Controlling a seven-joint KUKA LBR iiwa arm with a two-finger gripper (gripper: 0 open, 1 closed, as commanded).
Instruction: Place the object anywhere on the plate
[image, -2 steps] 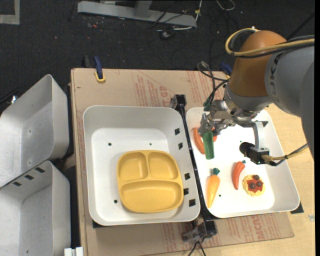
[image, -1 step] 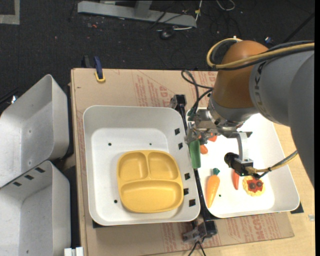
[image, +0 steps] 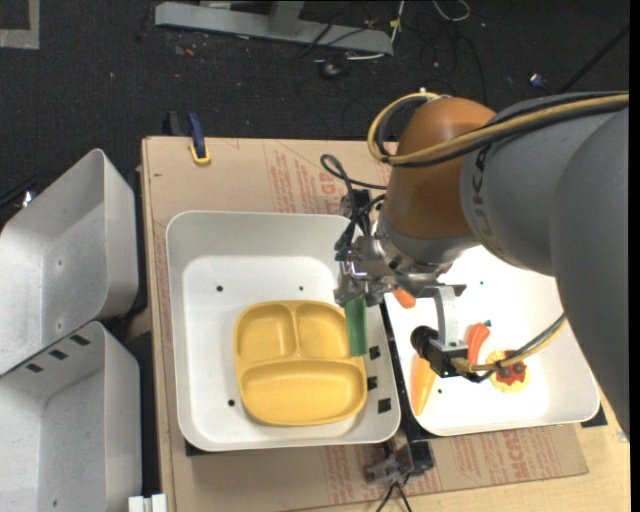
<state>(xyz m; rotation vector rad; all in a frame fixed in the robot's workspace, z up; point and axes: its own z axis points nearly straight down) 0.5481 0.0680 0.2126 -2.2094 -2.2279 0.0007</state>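
A brown bench (image: 260, 160) carries two shallow white bins, left (image: 200, 300) and right (image: 560, 400), side by side.

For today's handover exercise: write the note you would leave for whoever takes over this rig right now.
Gripper: over the right edge of the left bin, a green stick hanging below it; its grip cannot be made out.
Yellow plate: in the left bin, nothing on it.
Right bin: small orange and red items.
Done: nothing placed yet.
Left: get the green stick onto the plate.
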